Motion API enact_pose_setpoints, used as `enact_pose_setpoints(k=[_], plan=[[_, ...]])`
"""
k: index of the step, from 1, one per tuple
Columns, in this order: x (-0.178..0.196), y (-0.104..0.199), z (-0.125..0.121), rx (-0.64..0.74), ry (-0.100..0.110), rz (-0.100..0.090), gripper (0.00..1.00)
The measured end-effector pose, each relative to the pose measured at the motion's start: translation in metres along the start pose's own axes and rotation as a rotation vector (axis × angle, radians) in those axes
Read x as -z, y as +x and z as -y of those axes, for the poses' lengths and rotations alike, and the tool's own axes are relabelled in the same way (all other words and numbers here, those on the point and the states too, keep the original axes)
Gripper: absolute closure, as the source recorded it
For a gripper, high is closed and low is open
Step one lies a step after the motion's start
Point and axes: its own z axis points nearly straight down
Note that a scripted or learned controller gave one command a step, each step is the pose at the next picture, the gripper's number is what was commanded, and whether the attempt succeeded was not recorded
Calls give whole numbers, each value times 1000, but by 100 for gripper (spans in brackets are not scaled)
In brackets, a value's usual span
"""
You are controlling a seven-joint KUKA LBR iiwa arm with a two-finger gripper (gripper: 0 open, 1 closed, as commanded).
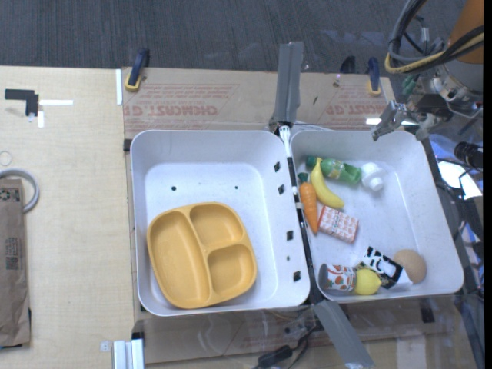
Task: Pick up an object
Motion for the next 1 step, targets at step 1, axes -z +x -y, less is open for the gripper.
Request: enact_pose_setpoints(k=[1], plan=[[-148, 29, -18, 212, -1, 1, 0]])
